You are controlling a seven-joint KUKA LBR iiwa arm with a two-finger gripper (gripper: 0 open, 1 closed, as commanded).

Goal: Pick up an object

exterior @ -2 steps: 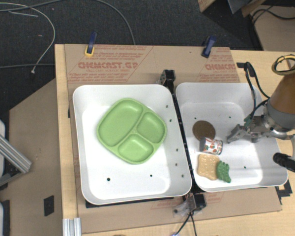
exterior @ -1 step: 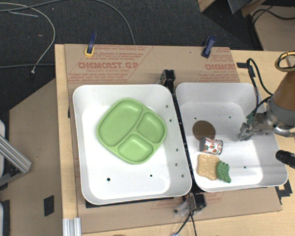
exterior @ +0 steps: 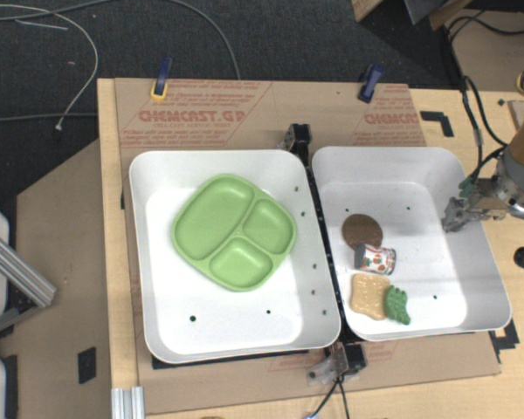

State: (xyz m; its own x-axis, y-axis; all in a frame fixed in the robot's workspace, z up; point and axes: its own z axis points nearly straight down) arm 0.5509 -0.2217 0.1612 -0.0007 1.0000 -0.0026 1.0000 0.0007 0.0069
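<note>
Nearest the camera, a green toy, a cracker, a small can and a brown disc are lying clustered at the right bin's left side. Farther back, the gripper is hovering at that bin's right wall, grasping nothing visible; its finger state cannot be told. Descending there is risking wall contact and a missed grasp.

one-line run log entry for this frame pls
gripper: above right bin's right rim, nothing seen held | right bin: brown disc, small can, cracker, green toy | left bin: green divided plate
</note>
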